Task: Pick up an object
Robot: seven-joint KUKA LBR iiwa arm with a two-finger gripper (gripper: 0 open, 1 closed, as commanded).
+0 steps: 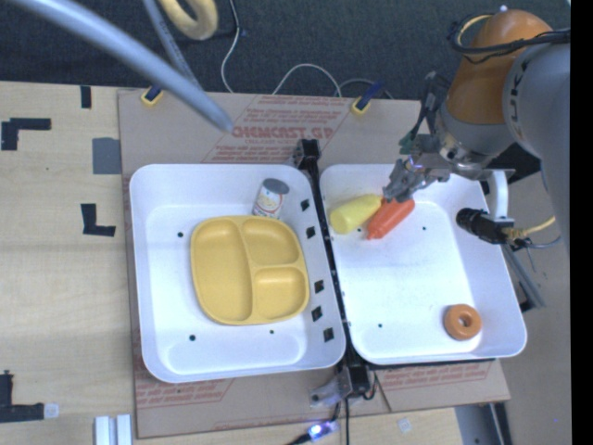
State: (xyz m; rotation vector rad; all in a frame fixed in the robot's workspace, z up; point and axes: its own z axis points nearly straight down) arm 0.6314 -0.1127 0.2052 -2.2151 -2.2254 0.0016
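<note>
The two-finger gripper (405, 182) hangs low at the upper middle of the right white bin (486, 281), just above an orange plastic carrot (390, 218) lying beside a yellow plastic corn cob (353, 214). Whether its fingers are apart or together cannot be told; nothing appears lifted, so the pick seems yet to come.

red print on the cardboard sheet (278, 123) is too blurred to read.

Even, fairly bright light falls from above. The two white bins (148, 276) read almost overexposed, with little surface detail, and shadows under the yellow tray (248, 269) and the doughnut (461, 322) are soft and short. A grey tube (111, 40) crossing the top left is blurred. The orange band (491, 54) shows a small glint.
</note>
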